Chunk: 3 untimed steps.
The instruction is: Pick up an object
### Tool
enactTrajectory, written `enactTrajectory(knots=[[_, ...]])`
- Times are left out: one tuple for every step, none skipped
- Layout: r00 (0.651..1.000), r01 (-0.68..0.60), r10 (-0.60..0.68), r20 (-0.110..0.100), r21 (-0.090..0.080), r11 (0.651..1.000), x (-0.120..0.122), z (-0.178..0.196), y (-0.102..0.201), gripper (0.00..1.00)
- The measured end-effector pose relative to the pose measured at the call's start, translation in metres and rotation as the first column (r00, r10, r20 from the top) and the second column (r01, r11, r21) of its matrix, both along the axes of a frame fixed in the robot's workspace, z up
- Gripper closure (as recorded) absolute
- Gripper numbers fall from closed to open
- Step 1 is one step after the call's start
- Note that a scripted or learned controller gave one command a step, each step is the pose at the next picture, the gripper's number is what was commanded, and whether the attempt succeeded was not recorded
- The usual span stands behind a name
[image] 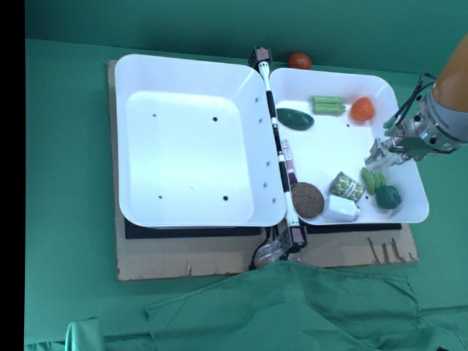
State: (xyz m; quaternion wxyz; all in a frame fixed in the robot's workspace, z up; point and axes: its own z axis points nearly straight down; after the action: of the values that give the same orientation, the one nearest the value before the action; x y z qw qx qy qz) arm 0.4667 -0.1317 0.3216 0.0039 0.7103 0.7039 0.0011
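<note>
The metal two-finger gripper hung above the light green pea pod, seemingly lining up; its grip state was indiscernible.

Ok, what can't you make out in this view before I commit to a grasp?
- Gripper: small and blurred against the right bin; finger state unreadable.
- Arm: cut off by the right frame edge.
- Green can: label too small to read.
- Red ball: partly hidden behind the bin's far rim.
</note>
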Motion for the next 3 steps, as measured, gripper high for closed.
enactTrajectory(knots=[[1.000, -0.013, 0.013, -0.010, 0.006, 1.000, 0.001, -0.044, 0.081, 1.00], [1.000, -0.010, 0.010, 0.001, 0.003, 1.000, 0.029, -0.027, 0.108, 1.00], [1.000, -0.006, 0.006, 0.009, 0.002, 1.000, 0.043, 0.069, 0.083, 1.00]])
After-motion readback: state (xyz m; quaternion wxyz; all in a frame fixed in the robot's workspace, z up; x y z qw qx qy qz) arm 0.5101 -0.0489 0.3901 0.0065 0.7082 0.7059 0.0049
